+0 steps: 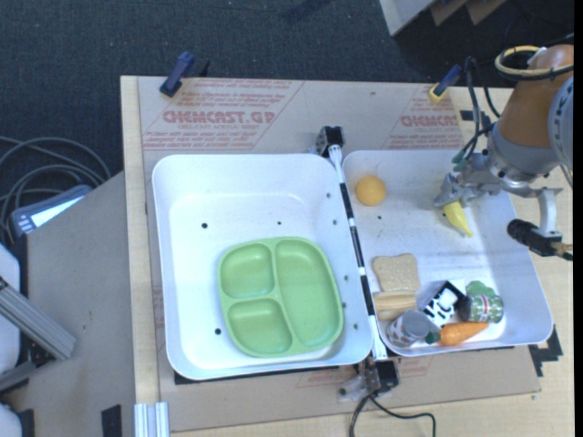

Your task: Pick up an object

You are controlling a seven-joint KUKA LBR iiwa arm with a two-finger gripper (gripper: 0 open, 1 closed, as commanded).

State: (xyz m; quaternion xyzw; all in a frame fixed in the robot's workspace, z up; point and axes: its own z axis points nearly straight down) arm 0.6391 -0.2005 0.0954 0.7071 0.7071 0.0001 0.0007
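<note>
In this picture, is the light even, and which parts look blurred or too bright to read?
Camera view: light is soft and even, with faint shadows under the green tray; the white bins are bright but not washed out; the gripper area above the yellow object is soft, small detail unclear; the pile at the right bin's near corner, by the carrot, is too small to read labels.

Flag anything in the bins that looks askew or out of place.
Nothing is spilled or damaged. The tray sits slightly skewed in the left bin. In the right bin, most items crowd the near edge, the can on its side; the ball lies apart.
</note>
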